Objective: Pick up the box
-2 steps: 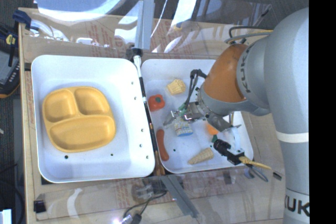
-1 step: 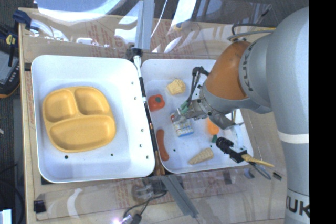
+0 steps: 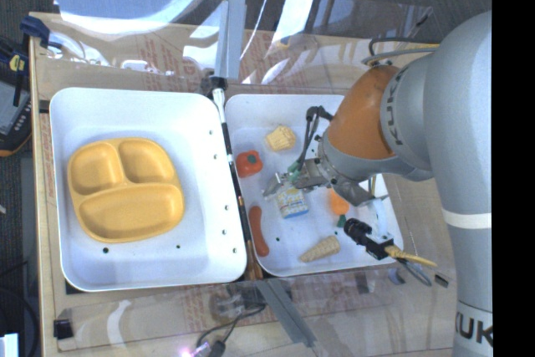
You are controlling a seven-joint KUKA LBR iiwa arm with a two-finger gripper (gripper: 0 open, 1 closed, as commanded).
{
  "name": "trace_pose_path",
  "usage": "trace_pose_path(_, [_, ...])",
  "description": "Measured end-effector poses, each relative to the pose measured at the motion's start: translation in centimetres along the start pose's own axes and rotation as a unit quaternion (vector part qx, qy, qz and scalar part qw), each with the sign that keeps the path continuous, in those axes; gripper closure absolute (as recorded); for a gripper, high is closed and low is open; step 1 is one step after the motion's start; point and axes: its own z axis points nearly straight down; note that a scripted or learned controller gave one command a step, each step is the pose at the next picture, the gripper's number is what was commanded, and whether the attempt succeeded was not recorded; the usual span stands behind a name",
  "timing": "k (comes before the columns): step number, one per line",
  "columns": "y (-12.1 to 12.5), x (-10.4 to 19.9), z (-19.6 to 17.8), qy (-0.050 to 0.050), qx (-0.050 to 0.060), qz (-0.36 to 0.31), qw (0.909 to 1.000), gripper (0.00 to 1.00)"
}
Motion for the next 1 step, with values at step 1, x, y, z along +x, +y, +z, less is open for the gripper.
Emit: trace_pose_path(1, [0.08,0.01,-0.96,-0.002,-0.002,-0.002,1.0,1.0])
